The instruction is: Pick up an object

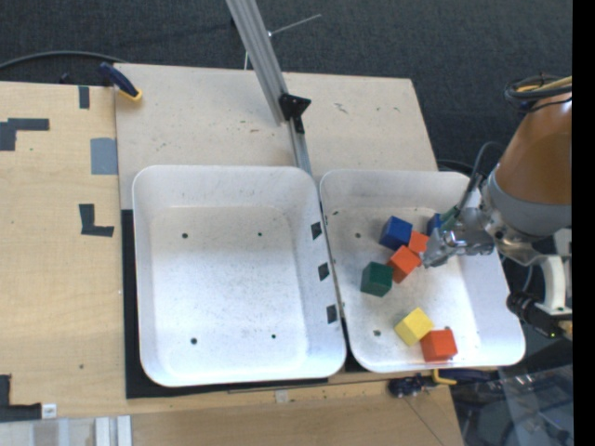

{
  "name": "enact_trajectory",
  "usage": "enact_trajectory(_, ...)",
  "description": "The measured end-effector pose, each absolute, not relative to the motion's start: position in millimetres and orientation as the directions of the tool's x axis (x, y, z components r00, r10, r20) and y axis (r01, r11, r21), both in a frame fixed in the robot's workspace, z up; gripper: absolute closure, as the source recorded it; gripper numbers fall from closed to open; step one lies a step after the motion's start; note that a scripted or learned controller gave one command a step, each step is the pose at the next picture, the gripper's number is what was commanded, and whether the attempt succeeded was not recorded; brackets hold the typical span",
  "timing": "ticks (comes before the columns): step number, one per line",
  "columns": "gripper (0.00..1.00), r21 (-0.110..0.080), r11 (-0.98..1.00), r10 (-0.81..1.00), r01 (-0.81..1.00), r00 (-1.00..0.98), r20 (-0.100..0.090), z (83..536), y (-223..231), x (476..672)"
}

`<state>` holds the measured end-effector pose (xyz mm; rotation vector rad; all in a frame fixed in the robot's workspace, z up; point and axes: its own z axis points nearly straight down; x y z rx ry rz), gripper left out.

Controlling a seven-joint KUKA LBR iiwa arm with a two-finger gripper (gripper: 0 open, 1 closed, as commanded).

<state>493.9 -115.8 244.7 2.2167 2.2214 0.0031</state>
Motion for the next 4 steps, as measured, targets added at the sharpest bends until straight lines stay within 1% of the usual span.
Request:
enact_trajectory(1,1.00,0.000,0.007,1.000,1.000,-0.007,0.001,240.8,-69.4,531.0)
enact_trajectory(3,1.00,0.000,0.007,1.000,1.000,-0.007,0.002,253.2,27.2,584.8)
enact_trajectory(4,1.00,0.000,0.006,1.000,1.000,-0.006,0.001,247.0,77.6,618.9)
